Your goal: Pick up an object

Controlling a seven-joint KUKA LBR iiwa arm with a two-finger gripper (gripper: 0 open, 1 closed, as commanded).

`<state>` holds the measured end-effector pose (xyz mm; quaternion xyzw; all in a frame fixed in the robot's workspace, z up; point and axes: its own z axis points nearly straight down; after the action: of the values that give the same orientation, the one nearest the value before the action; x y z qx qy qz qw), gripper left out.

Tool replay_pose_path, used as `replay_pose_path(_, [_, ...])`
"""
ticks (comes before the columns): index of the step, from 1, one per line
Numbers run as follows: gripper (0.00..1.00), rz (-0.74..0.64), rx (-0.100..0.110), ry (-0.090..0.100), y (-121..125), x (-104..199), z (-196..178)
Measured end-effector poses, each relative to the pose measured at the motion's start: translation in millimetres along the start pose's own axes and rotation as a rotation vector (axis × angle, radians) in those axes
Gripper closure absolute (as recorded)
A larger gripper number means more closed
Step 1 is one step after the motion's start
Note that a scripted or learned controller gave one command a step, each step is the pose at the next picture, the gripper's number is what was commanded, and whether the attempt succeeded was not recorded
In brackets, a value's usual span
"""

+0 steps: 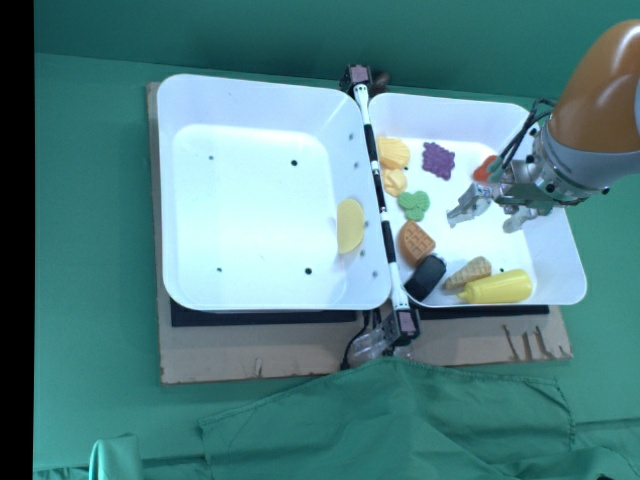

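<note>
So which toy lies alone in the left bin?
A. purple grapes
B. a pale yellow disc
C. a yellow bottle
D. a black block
B: the yellow disc rests against the left bin's right wall, while the other toys lie in the right bin.

A flat yellow plastic disc (350, 225) leans against the right wall of the left shallow white bin (200, 98) (the right shallow white bin (560, 268) sits just beside it).

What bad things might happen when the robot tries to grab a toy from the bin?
The gripper hangs open over a bare patch of the right white bin, so it may close on nothing. The orange wedge-shaped toy, black oval toy and tan cone toy lie crowded together, so it might bump a neighbour. A red toy is partly hidden behind the wrist.
</note>
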<state>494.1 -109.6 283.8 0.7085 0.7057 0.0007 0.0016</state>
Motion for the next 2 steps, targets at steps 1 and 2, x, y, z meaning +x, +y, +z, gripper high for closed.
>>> replay_pose_path(1, [0.00,-0.003,-0.002,-0.003,70,-7,42])
replay_pose_path(2, [0.00,0.002,0.004,0.000,49,-19,70])
